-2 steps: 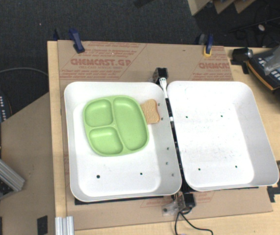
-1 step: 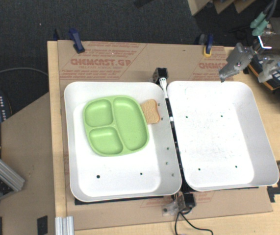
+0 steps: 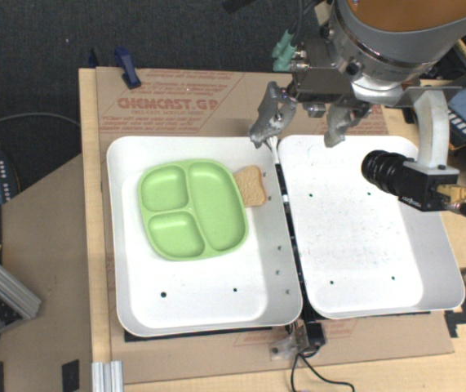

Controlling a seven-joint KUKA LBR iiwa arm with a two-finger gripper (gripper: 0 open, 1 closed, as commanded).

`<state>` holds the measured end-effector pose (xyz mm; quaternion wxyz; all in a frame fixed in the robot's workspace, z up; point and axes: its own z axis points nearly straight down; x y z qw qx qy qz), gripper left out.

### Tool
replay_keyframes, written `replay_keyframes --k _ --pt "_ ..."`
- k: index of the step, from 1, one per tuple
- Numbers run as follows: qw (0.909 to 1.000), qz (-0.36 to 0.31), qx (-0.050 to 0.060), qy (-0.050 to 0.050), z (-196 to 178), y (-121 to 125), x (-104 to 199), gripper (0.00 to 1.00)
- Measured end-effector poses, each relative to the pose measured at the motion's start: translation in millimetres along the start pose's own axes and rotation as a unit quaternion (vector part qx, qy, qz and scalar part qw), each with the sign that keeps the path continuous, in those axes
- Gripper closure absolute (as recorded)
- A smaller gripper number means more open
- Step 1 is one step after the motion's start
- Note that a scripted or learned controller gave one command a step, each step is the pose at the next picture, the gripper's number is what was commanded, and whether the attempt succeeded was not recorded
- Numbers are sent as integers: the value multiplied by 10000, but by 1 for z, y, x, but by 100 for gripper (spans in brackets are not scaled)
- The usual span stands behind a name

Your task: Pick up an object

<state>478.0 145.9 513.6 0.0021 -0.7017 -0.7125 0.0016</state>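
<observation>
Gripper [image 3: 302, 131] is hanging with fingers spread and nothing between them over the bins' far edge, while a cracker [image 3: 251, 185] is touching the green plate [image 3: 192, 209].

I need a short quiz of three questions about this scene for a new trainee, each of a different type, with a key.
1. True or false: the green divided plate lies in the right bin.
2. Which thing touches the plate's upper right edge? A) tan cracker-like piece B) spoon C) cup
3. Fill in: the gripper hangs above the ____ edge of the bins, its fingers spread with nothing between them.

Key: 1 false; 2 A; 3 far
</observation>
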Motion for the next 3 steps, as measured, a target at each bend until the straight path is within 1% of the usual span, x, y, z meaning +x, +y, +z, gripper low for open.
replay_keyframes --k 1,2,3 --pt "10000 68 -27 -1 -13 1 -7 100" --pt "10000 85 36 -22 92 1 -6 100" --pt "10000 82 -50 3 75 2 -6 100"
